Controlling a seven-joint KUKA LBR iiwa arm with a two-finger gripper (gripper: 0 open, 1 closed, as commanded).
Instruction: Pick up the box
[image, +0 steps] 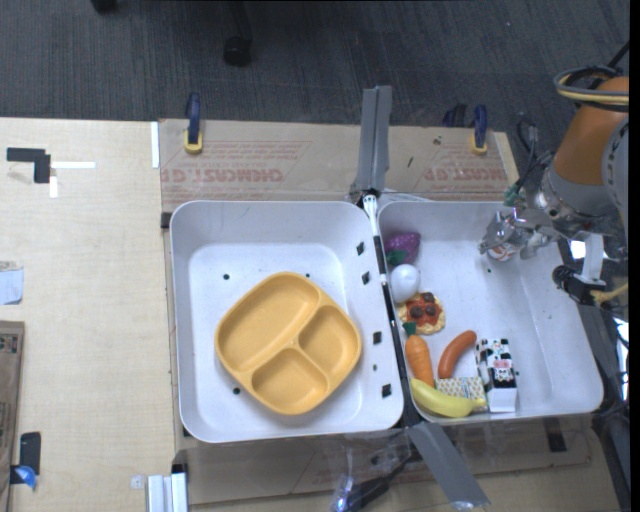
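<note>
The box (497, 374) is a small white carton with black-and-red print. It lies near the front right corner of the right bin (545, 300). My gripper (500, 243) hangs over the back right part of that bin, well behind the box and apart from it. Nothing shows between the gripper's fingers.
Along the right bin's left side lie a purple item (403, 243), a white egg (404, 281), a pizza slice toy (423, 313), a carrot (419, 360), a sausage (457, 352), a banana (442, 401) and a cracker (461, 388). A yellow divided plate (288, 343) lies in the left bin (200, 300).
</note>
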